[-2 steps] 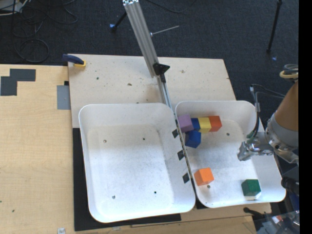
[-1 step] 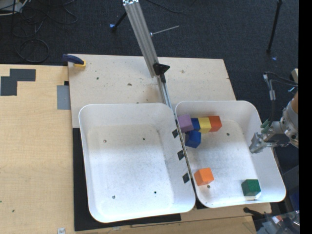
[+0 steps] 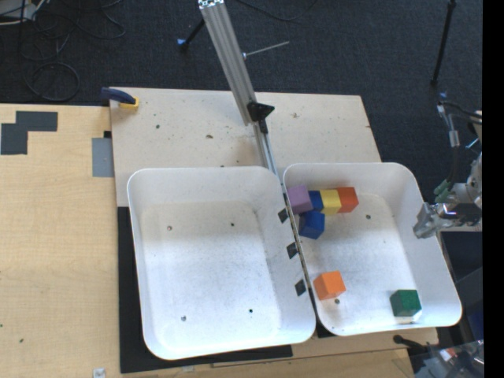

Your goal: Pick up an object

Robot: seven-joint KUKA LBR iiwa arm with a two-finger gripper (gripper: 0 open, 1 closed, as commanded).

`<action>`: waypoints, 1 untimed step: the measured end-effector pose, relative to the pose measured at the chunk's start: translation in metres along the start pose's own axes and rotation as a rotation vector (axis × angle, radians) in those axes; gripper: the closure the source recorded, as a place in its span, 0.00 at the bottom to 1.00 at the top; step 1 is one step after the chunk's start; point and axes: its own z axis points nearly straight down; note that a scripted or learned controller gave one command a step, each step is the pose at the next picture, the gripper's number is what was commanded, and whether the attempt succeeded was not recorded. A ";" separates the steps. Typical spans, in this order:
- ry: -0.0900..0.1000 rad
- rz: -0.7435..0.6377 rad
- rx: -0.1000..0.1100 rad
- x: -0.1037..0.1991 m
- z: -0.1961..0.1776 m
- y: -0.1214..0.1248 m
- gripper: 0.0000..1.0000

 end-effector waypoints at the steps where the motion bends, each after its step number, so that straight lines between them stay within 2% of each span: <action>1: 0.004 -0.003 0.005 0.051 0.019 0.012 1.00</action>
